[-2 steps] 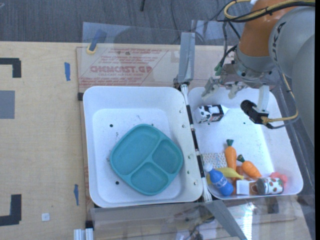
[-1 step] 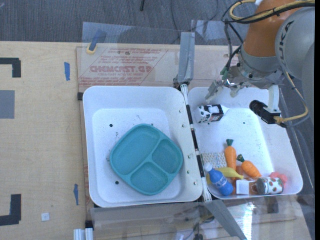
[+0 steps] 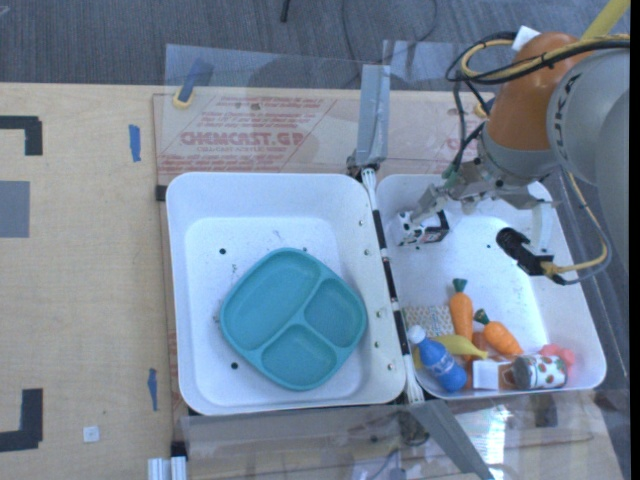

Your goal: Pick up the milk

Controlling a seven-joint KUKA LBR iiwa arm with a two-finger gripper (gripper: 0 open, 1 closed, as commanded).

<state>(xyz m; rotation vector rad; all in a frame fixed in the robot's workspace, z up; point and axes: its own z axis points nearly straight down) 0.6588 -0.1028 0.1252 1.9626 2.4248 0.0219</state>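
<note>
Gripper (image 3: 421, 226) is low over the upper-left corner of the right bin (image 3: 484, 271), close to the wall shared with the left bin (image 3: 182, 268). The tip reads as a small black-and-white cluster, and I cannot tell whether it is wide, narrow or closed on anything. Nothing is visibly held. The arm (image 3: 540, 98) comes in from the right above the bin's far rim.

The loose items lie well apart from the tip, bunched along the near edge of the same bin. They are a carrot (image 3: 461, 314), a second orange piece (image 3: 501, 339), a banana (image 3: 459, 345), a blue bottle (image 3: 439, 364) and a white block (image 3: 487, 375). In the near-right corner is a white carton-like piece with dark and red markings, which I take to be the milk (image 3: 541, 370), though that is not certain at this resolution. It rests on the bin floor, touching the white block.

The left bin holds a teal divided plate (image 3: 292, 318).

Progress, as judged: no grasp yet. Still to do are travel to the near-right corner, descent, closing and lifting. The tight clutter there risks a wrong pick.
</note>
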